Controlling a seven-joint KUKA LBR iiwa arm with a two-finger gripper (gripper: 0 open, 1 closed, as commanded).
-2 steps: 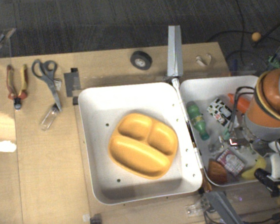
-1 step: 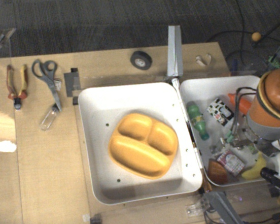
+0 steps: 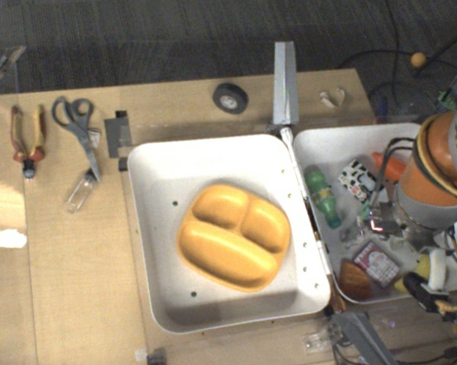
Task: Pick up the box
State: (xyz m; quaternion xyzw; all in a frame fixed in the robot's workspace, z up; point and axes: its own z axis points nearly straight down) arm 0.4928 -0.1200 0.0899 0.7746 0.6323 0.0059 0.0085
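Note:
The box [image 3: 379, 264] is small, with a red and pink patterned face, and lies tilted near the front of the right bin [image 3: 329, 141]. My gripper [image 3: 377, 221] hangs low in that bin just behind the box, under the grey arm with its orange band [image 3: 427, 170]. The arm covers the right part of this bin. I see nothing held in the gripper.
Around the box are a brown rounded object [image 3: 354, 280], a green bottle [image 3: 322, 193] and a black-and-white patterned item [image 3: 355, 177]. A large yellow bread-shaped object [image 3: 234, 235] lies in the left bin [image 3: 155, 229]. Scissors [image 3: 81, 130], pliers [image 3: 26, 137] and a tape roll [image 3: 230, 97] lie on the bench.

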